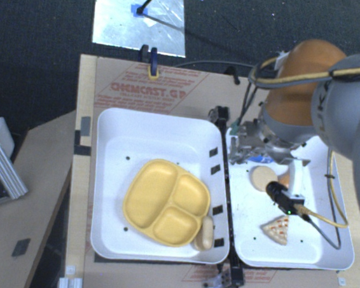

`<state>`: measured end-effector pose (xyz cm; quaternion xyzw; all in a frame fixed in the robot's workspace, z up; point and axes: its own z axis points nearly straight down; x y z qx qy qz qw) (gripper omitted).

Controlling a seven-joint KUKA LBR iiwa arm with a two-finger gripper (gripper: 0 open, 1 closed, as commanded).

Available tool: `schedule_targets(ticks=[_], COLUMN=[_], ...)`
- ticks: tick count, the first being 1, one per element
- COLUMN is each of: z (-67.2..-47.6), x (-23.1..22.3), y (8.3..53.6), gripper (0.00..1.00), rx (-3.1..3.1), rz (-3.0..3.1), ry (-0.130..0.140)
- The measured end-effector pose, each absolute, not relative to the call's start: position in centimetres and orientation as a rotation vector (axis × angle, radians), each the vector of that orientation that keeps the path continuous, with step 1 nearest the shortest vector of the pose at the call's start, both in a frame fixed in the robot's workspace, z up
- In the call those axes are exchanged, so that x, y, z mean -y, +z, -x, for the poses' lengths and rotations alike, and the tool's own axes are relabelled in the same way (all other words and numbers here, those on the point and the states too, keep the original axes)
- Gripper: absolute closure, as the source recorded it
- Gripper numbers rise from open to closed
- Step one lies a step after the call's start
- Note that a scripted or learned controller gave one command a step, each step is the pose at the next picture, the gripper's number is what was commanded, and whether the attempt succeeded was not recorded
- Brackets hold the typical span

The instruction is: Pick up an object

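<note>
While gripper (246,150) closure is unclear, one tray (166,201) fills one bin (117,165).

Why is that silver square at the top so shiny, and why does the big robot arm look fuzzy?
In the camera view, the silver sheet throws back the overhead light, so it glares pale; the arm is close to the lens, so it blurs, while the yellow tray and the pizza slice toy stay sharper, with soft shadows.
</note>
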<state>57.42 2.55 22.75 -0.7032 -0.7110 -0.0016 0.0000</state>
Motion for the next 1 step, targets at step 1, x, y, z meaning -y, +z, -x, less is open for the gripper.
schedule_targets(ticks=[1], z=[-58.31], x=[-7.64], y=[23.74], gripper=[1.0], rx=[2.233], rz=[2.211], ry=[-0.007])
